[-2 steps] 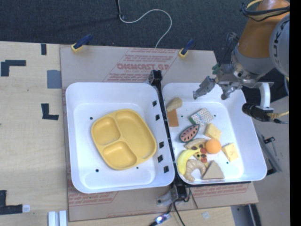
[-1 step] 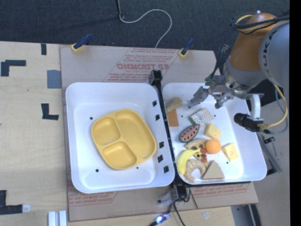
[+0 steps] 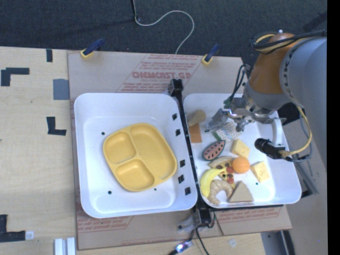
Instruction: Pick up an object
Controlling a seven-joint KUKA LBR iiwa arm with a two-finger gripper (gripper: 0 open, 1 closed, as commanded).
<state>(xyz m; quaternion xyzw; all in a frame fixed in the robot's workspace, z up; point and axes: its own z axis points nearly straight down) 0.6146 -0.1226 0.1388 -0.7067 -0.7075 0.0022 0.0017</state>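
The gripper [image 3: 229,122], fingers spread with nothing between them, hangs over the far part of the right bin [image 3: 284,193], where the small pale block [image 3: 240,147] just near of it looks light, rigid and best pinched across its flat sides.

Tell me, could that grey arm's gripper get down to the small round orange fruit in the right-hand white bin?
Probably yes. The round orange fruit lies uncovered, and the gripper hangs above the same right bin. Yellow cheese-like blocks and other toy foods crowd it, leaving little room.
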